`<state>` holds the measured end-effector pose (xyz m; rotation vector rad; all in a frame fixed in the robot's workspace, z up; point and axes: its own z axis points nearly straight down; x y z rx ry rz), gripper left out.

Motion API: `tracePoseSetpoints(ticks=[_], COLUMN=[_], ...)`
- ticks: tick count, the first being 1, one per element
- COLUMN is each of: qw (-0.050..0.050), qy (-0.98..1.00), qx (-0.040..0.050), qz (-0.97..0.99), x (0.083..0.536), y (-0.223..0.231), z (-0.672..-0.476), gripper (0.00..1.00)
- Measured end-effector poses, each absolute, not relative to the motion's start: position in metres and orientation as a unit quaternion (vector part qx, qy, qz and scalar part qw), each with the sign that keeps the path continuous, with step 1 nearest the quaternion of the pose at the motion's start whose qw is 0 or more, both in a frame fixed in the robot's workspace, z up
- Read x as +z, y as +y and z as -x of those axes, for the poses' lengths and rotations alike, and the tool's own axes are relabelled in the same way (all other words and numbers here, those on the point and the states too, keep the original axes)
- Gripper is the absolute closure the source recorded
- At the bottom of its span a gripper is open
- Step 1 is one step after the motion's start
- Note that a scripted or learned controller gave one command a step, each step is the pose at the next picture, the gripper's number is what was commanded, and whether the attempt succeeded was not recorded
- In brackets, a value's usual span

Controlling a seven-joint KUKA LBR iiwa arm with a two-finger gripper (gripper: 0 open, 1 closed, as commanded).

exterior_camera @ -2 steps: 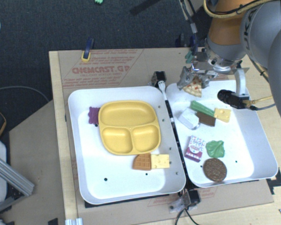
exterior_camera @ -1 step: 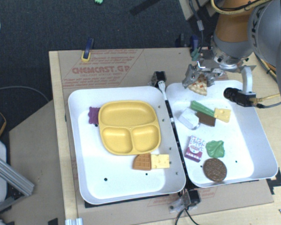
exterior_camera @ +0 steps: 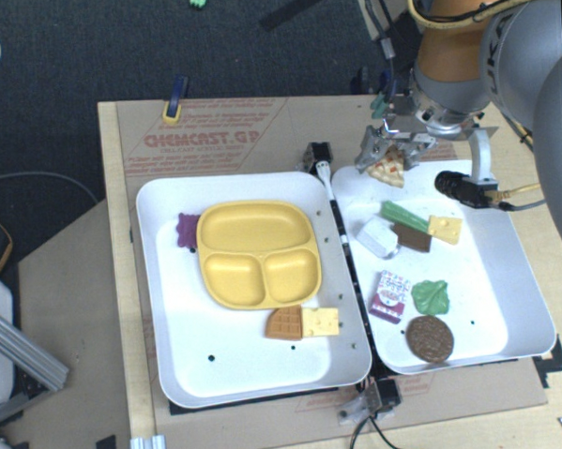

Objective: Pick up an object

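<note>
The camera view shows a small triangular pizza-slice toy (exterior_camera: 387, 173) at the far left corner of the right white bin (exterior_camera: 534, 295), and this is probably the thing the arm tries to take. The claw (exterior_camera: 391, 154) stands right over it, with its metal fingers going down on both sides of the slice. The slice seems to sit between the fingers, but I cannot tell if they press on it or if it only lies on the bin floor under them, so I cannot say if the claw is spread or pressed together.

Nearer in the same bin lie a green and brown bar (exterior_camera: 408, 223), a white block (exterior_camera: 377, 238) just left of it and a yellow cheese piece (exterior_camera: 445, 228) just right of it. Nearer again are a pink and white packet (exterior_camera: 391, 296), a green leaf toy (exterior_camera: 431, 297) and a round brown cookie (exterior_camera: 429, 339). These things are spread loosely, I think so that the claw can reach each one alone.

The left white bin (exterior_camera: 175, 351) holds a yellow divided plate (exterior_camera: 259, 252), a purple piece (exterior_camera: 187, 229) touching its left side, and a brown waffle square (exterior_camera: 285, 324) beside a yellow cracker (exterior_camera: 322, 322).

The grey arm with the orange band (exterior_camera: 459, 31) comes in from the far right and bends steeply down, so the wrist points almost straight at the corner of the bin on the bench (exterior_camera: 210, 129).
</note>
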<state>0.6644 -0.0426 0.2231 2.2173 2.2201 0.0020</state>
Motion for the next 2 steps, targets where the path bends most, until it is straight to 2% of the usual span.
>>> tracePoseSetpoints(ticks=[1,2], qw=[0.000,0.001], qy=[0.707,0.707], qx=[-0.0005,0.0001], qz=[-0.708,-0.707], x=[0.234,0.219], y=[-0.056,-0.047], z=[-0.654,-0.665], gripper=[1.00,1.00])
